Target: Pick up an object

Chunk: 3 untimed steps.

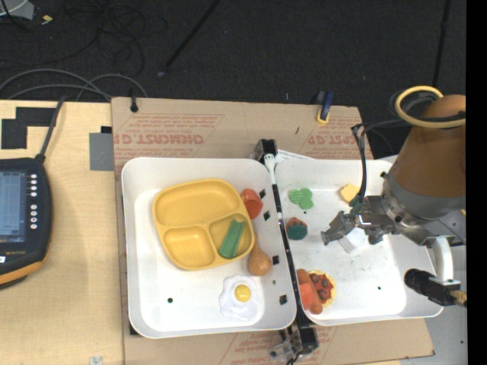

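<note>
- Left bin (144, 280), nearest first: a fried egg (242, 294); a brown egg (259, 263); a yellow divided plate (179, 204) holding a green pod (232, 238); a tomato (251, 201) at its far corner.
- Right bin (380, 299): a pizza slice (318, 289) by the near wall; a teal berry (296, 229); a leafy green toy (301, 198); a yellow wedge (349, 192).
- The gripper (342, 230) hangs over mid-bin, the teal berry just beside its tip; how wide it stands I cannot tell.

Can't read my gripper (340, 233) finger state; yellow piece (349, 192) just above it half hidden behind arm (426, 166).
</note>
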Available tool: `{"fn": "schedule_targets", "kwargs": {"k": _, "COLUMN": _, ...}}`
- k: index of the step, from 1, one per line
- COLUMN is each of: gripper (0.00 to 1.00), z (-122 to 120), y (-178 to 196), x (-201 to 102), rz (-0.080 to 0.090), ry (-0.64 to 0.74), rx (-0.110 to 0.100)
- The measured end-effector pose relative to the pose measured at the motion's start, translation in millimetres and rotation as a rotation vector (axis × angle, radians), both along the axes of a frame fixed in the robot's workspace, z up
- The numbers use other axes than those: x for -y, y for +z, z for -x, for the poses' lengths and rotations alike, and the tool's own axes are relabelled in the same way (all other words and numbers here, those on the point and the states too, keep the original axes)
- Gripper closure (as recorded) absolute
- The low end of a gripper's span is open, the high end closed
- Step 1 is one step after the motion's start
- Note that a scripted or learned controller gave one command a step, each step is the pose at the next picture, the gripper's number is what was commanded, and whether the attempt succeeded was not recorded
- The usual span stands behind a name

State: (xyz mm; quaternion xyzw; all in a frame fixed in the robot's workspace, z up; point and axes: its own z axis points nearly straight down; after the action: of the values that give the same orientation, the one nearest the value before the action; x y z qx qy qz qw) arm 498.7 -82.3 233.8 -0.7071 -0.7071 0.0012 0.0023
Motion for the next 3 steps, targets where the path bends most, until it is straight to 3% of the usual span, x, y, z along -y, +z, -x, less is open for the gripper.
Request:
{"fn": "schedule_targets", "kwargs": {"k": 1, "gripper": 1.0, "z": 0, "y": 10, "x": 1, "rz": -0.001, "ry": -0.001, "rx": -0.003}}
{"fn": "schedule_targets", "kwargs": {"k": 2, "gripper": 1.0, "z": 22, "y": 97, "x": -58, "rz": -0.001, "ry": 0.007, "rx": 0.011}}
{"fn": "schedule_targets", "kwargs": {"k": 3, "gripper": 1.0, "z": 23, "y": 143, "x": -179, "rz": -0.002, "ry": 0.015, "rx": 0.006}}
